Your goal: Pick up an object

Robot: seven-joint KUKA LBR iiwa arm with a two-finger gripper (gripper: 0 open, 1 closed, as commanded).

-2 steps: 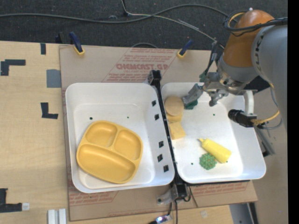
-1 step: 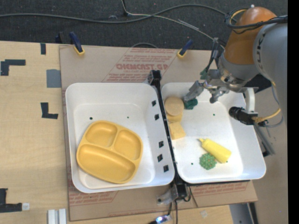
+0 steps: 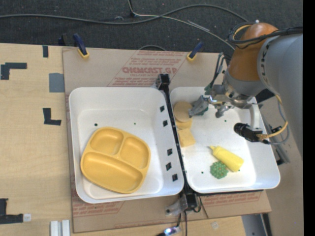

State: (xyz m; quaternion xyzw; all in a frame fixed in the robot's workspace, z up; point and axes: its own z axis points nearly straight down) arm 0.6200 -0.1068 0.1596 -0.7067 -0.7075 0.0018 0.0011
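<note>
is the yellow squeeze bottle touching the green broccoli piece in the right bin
Touching. In the camera view the yellow bottle lies tilted in the right bin, and the green piece sits pressed against its lower side with no white gap between them.

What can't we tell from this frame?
- Gripper: too small and blurred in the camera view to tell whether it touches anything.
- Tan pieces by the divider: shape and count unclear; one partly behind the gripper.
- Green thing: too small to identify; the yellow bottle hides its edge.
- Arm: cut off by the right edge.

Blue clamps (image 3: pixel 80 45) — black cables (image 3: pixel 162 11)
</note>
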